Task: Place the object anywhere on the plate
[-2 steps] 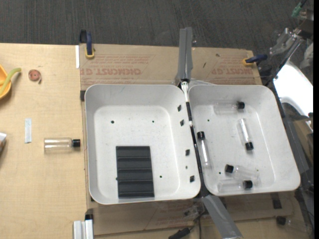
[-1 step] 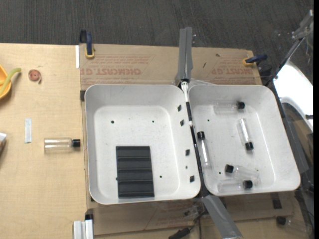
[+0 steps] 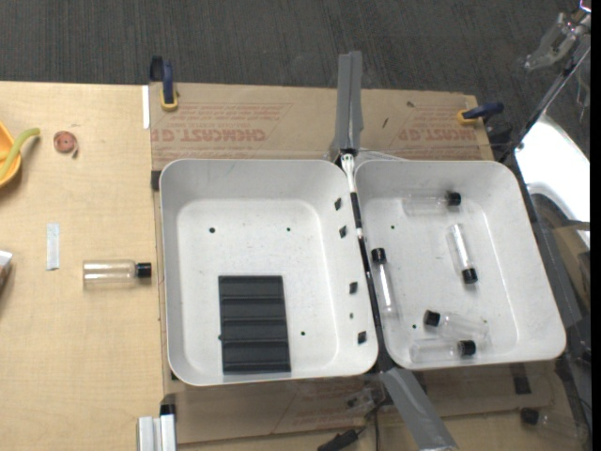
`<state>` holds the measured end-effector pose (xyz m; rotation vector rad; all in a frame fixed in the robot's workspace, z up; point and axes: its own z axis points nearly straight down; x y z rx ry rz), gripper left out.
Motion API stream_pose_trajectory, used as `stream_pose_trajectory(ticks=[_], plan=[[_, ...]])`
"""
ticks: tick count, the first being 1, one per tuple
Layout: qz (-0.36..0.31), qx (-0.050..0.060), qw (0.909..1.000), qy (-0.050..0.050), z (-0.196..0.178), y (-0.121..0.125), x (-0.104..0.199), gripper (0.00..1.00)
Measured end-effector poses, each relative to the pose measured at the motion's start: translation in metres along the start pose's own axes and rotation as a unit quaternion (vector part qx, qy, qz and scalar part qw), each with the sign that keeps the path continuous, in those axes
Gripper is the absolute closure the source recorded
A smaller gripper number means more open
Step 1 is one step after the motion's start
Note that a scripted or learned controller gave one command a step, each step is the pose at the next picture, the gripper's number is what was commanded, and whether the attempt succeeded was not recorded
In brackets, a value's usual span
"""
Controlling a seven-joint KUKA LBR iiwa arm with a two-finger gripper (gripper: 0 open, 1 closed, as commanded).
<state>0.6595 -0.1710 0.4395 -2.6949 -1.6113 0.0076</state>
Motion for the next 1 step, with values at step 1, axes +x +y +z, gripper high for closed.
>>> stream_pose_trajectory(ticks=[1], plan=[[0.046, 0.000, 0.9989, 0.000, -0.0006, -0.0231, -0.0584, 0.00]])
